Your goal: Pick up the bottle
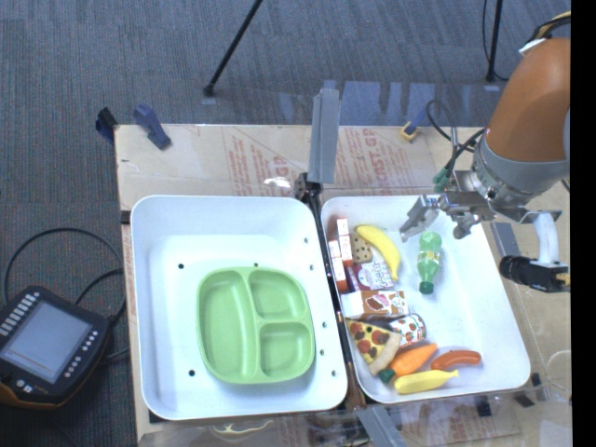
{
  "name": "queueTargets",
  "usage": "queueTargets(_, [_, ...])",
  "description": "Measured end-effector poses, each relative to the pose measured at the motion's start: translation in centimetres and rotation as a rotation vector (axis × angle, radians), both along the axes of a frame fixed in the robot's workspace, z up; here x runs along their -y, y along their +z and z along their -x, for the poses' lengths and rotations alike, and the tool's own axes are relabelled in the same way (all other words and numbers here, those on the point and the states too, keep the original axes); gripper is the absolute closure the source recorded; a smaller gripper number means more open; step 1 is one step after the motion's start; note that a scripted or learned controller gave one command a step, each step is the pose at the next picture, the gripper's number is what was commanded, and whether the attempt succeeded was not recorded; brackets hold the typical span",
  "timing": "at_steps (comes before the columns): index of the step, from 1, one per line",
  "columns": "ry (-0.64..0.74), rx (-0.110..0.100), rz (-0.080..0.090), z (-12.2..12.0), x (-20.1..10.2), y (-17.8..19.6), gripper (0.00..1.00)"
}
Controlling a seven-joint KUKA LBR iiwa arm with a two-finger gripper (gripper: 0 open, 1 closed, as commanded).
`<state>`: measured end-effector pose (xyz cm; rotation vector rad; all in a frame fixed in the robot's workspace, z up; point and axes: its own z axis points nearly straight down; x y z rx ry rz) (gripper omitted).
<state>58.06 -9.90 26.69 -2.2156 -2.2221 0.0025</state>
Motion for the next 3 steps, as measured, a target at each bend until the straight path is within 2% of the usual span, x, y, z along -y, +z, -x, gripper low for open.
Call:
queueTargets(1, [0.0, -0.002, -0.002, -0.1, 0.0, 0.8, 1.0])
queueTargets(2, [-0.033, 0.002, 0.001, -2.8, -8.3, 6.9, 1.0])
queueTargets(3, [-0.03, 0.0, 0.001, -2.9, -8.4, 7.7, 1.0])
